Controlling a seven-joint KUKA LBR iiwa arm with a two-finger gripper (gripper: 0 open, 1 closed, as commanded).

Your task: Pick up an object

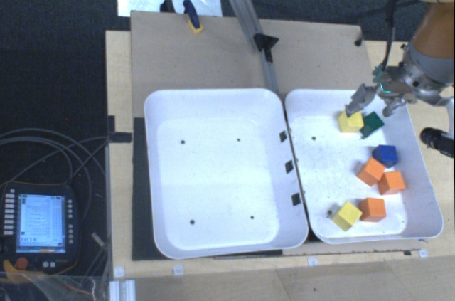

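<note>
Gripper (374,104) spread open above yellow cube (350,122), near right bin's (313,218) far rim.

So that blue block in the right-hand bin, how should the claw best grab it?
Probably from straight above, with the fingers closing on two opposite flat sides of the blue block. It is a small cube sitting flat in the right bin. An orange block crowds its lower-left corner, so the freer pair of faces, upper-left and lower-right, looks safer. The gripper hovers further up, over the yellow block and green block.

White bins (213,107); yellow (350,122), green (372,124), blue (385,154) and orange (370,171) blocks.
</note>
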